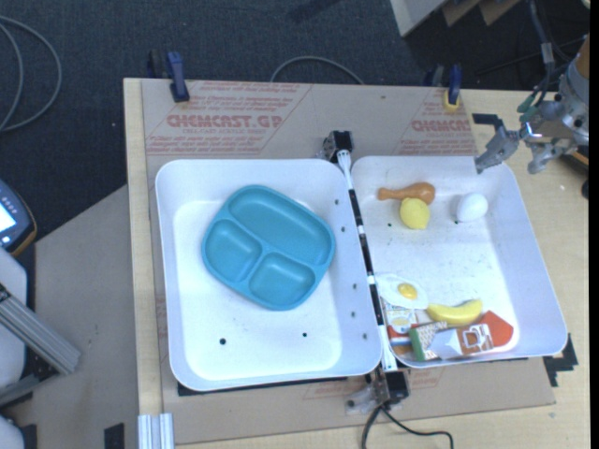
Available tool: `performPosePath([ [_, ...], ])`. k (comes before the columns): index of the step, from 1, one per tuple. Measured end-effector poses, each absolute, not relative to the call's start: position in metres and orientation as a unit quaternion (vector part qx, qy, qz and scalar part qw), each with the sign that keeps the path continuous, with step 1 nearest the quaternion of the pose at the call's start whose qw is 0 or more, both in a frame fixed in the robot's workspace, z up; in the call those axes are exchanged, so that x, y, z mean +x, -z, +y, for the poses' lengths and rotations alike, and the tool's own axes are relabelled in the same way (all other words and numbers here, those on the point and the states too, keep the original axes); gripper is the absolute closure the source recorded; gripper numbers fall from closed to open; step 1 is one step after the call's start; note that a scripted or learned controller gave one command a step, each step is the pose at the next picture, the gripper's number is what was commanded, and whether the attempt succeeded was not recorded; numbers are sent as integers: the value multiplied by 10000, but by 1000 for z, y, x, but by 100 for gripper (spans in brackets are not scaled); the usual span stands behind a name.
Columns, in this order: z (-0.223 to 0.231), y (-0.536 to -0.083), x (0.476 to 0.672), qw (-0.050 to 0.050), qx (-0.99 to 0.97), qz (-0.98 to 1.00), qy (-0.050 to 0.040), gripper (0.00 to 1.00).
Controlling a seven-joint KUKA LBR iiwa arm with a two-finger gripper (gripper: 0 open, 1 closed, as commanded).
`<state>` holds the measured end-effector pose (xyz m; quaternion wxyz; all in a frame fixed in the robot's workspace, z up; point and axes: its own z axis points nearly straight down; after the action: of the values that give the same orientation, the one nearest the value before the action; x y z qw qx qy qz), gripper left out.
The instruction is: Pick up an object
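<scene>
You can read "CHEMCAST GP" printed twice in red along the bench's far edge. The gripper hangs spread open and empty over the right bin's far right corner. In that bin, the drumstick lies crosswise near the far edge; the banana lies crosswise near the near edge.

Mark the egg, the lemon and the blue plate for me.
Egg [471, 207]: camera view, middle of its white shell.
Lemon [415, 214]: camera view, centre of its yellow body.
Blue plate [245, 215]: camera view, floor of its large upper compartment.
</scene>
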<state>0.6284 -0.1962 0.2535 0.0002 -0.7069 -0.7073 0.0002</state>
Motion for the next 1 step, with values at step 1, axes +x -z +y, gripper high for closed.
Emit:
performPosePath([
  [1,-103,-141,606,51,-7049,-7093,-17,0],
])
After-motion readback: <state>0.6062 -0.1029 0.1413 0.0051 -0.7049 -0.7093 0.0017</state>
